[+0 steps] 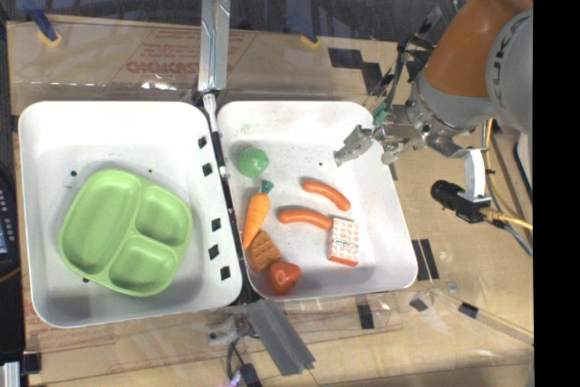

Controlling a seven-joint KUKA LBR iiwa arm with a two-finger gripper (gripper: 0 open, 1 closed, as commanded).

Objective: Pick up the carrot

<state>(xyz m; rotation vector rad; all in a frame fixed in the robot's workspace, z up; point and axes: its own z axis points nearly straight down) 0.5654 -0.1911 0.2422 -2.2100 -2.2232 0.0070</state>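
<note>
- In the right bin (385,195), against its left wall, lies the carrot (256,215): orange, with a small green top pointing up-view toward a round green vegetable (253,161) just beyond it.
- Its narrow tip points down-view and touches or nearly touches a brown waffle-like piece (263,251); a red tomato-like toy (283,276) sits just below that.
- Two orange sausages (308,216) lie to its right, apart from it, and a small printed carton (343,242) lies beyond them.
- The left bin (36,195) carries a green divided plate (125,232).
- The jaws (355,146) hang over the upper right part of the right bin, well apart from the carrot; they hold nothing, but whether they are spread or closed I cannot tell at this angle.
- Judged by its look, the carrot is a light, rigid plastic toy with a smooth, tapered skin that may slip out toward the thin end.
- The best hold is probably across the thick upper body, just below the green top, with the jaws closing across its width.
- The bin wall crowds its left side, so the finger on that side has little room.
</note>
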